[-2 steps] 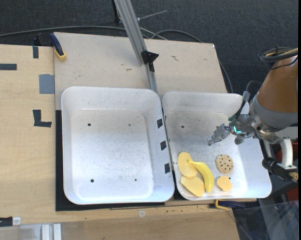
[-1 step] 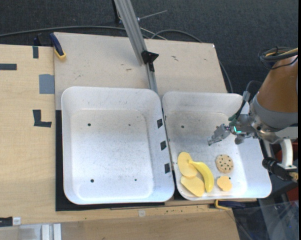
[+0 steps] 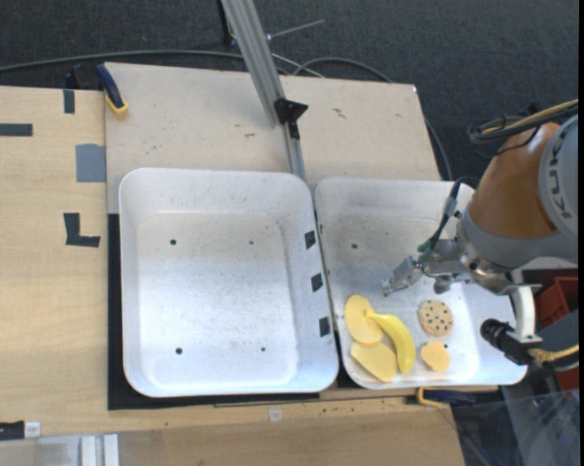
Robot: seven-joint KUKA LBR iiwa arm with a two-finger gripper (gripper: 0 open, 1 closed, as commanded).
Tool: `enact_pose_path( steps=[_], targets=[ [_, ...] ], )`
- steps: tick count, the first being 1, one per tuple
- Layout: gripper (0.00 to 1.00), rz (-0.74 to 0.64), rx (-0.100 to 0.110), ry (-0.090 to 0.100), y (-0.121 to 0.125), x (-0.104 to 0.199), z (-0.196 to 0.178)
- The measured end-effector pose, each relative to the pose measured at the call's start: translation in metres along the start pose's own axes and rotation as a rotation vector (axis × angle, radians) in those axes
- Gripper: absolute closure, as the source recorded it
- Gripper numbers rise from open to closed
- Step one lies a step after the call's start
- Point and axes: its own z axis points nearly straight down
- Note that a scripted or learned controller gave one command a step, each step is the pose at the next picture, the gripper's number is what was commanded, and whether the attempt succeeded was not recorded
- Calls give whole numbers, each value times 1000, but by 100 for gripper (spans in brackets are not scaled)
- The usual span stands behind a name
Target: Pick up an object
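the tool [image 3: 401, 278] hung over the right bin [image 3: 370, 202], holding nothing; whether its fingers were spread i cannot tell. the banana [image 3: 397, 339], cookie [image 3: 435, 316] and yellow pieces [image 3: 373, 359] lay near the bin's front edge.

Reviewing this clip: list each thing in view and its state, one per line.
End effector: over the right bin, holding nothing visible.
Banana: lying flat in right bin.
Cookie: flat, apart from banana.
Left bin: sitting level on the bench.
Right bin: holds the food items.
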Motion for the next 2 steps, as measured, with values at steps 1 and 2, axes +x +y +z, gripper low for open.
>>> enact_pose_path(
  steps=[1, 2],
  targets=[
    [0, 0, 1, 0, 0, 0, 64],
    [0, 1, -7, -1, 0, 0, 65]
  ],
)
